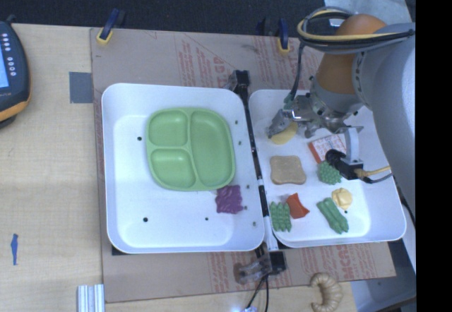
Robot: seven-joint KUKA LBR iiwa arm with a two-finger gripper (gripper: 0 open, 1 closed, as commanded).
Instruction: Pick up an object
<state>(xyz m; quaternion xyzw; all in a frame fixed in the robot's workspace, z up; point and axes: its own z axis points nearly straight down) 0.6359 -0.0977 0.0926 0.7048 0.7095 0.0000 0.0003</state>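
Observation:
My gripper [284, 122] hangs low over the back left of the right bin [381, 233], right above a small yellow food piece [284, 137]. Whether it touches the piece cannot be made out. In the same bin lie a tan toast slice [287, 170], a red and white packet [325, 147], a green broccoli piece [328, 174], a small yellow item [342, 198], a long green vegetable [332, 216], a red piece [296, 206] and a dark green piece [280, 217].
The left bin [127, 226] holds a green divided plate [191, 148] and a purple grape bunch [229, 199] near its right wall. A black cable connector [342, 162] trails from the wrist over the right bin. A handheld pendant [10, 70] lies at the far left.

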